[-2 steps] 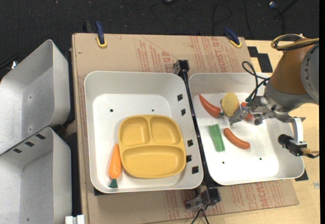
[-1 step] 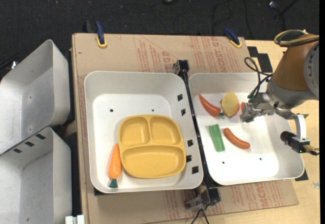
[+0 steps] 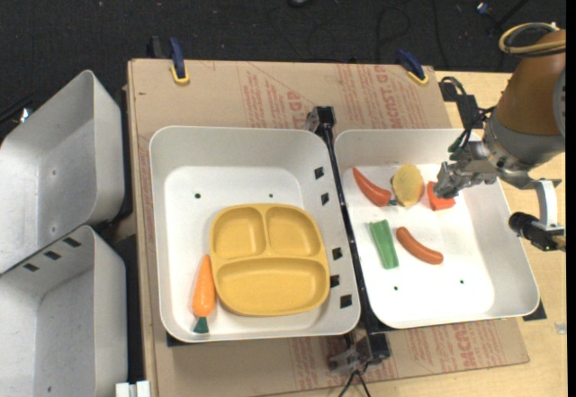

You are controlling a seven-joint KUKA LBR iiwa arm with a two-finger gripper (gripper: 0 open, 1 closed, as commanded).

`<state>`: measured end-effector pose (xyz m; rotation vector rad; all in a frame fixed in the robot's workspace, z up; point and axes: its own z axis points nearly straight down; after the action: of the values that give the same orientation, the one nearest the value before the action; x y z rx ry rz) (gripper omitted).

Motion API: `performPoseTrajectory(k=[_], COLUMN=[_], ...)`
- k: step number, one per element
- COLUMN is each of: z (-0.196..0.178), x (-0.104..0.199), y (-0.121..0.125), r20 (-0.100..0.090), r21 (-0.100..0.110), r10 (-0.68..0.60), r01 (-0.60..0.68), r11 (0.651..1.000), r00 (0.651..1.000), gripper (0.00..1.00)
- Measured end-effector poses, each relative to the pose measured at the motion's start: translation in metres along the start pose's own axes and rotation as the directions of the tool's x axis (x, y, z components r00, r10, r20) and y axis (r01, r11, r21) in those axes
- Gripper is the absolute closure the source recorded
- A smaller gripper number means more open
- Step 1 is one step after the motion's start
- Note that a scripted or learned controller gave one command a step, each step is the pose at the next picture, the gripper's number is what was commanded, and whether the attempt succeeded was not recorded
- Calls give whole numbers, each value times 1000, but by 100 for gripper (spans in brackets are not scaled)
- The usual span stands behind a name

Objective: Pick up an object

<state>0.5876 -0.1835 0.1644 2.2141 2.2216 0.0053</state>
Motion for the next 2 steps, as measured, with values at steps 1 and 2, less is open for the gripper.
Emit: performPoseTrajectory(k=[1,2], z=[-39,-33], x=[0,54], y=[2,-1], r20=[1,-3], r21=[0,7], r10=[1,-4], r01=[-1,4], r11=[1000,1000], r00=[1000,1000], gripper=[100,100])
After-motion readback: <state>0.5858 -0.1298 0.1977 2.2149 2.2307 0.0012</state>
